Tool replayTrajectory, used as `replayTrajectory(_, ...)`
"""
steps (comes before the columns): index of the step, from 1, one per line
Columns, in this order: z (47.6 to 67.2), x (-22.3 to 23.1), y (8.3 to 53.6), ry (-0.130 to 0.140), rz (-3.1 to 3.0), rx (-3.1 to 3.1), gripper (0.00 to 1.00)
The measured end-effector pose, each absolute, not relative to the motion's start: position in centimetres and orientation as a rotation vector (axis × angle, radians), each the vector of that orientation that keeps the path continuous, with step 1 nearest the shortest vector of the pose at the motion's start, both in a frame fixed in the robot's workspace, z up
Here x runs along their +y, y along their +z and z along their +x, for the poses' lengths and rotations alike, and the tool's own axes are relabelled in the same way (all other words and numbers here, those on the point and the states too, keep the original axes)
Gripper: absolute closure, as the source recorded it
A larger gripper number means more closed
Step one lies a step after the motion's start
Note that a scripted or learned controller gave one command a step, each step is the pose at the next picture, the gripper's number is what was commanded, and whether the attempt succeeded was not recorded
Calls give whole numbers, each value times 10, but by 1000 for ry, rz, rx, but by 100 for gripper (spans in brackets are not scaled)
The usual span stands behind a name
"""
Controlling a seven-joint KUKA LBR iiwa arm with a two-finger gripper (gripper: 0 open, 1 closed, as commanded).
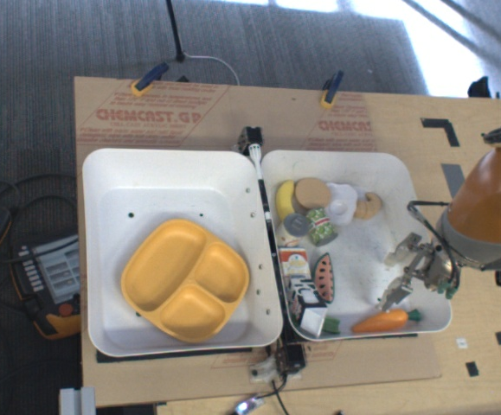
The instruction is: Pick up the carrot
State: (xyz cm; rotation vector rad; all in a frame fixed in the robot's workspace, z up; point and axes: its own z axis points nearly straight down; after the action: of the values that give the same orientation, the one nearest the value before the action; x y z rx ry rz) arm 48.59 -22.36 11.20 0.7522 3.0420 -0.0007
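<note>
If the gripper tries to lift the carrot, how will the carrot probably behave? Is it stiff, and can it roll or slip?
The carrot looks like a smooth, glossy toy, so it is probably stiff and light, yet may slip. Its rounded, tapered shape suggests it could roll or swivel if pushed. It lies by the right bin front wall, just below the gripper, which may limit rolling.

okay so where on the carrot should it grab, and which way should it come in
Probably the carrot is best gripped across its orange body at the thick middle, coming straight down from above. It lies flat and lengthwise along the right bin's near wall, so a side approach looks blocked. The pincer hangs just beyond it, so a short move toward the near wall should do.
</note>
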Motion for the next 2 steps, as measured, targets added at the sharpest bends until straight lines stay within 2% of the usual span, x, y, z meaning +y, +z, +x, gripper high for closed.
replayTrajectory(1, 496, -219, 94, 7, 423, 3081, 0)
replayTrajectory(2, 498, -215, 94, 14, 158, 3099, 0)
